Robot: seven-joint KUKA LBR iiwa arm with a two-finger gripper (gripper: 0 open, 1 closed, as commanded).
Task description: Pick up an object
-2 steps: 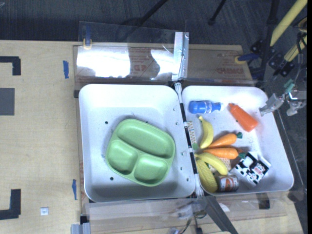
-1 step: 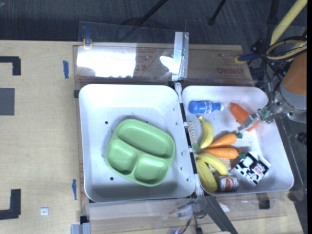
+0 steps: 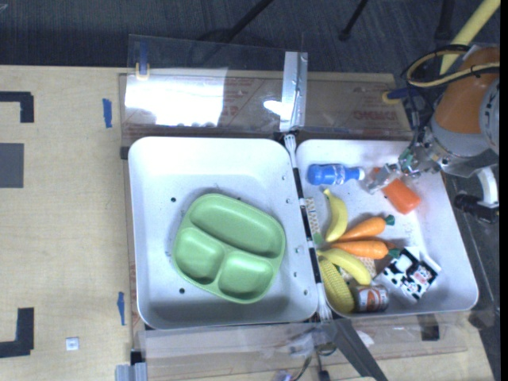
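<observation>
Lowest in the frame, in the right bin (image 3: 454, 240): a small can (image 3: 371, 298) on its side, touching a yellow corn-like piece (image 3: 336, 289), with a black-and-white carton (image 3: 408, 275) just beside. Probably crowded there because the bin's floor slopes toward that corner.

A little higher, packed against the wall between the bins: a banana (image 3: 350, 264), two carrots (image 3: 363, 248) lying one above the other, and a second banana (image 3: 337, 215). All touching, so hard to take singly without pushing a neighbour.

In the left bin (image 3: 151, 213), at the same height in the frame: a green divided plate (image 3: 230, 246), flat and alone, too wide and low for an easy pinch.

Higher in the right bin: an orange-red piece (image 3: 404, 198), apart from the pile, with bare white floor around it. Judged the likely target for this reason. To its left, a blue bottle (image 3: 329, 175) lying on its side near the top wall.

Right above the orange-red piece, at the upper right of the frame: the tool (image 3: 401, 167), very close to it, perhaps touching. Too small and blurred to tell whether spread or pressed together, and nothing clearly pinched.

Farthest: a clear panel (image 3: 210, 86) standing behind the bins, on the pale counter (image 3: 55, 236).
</observation>
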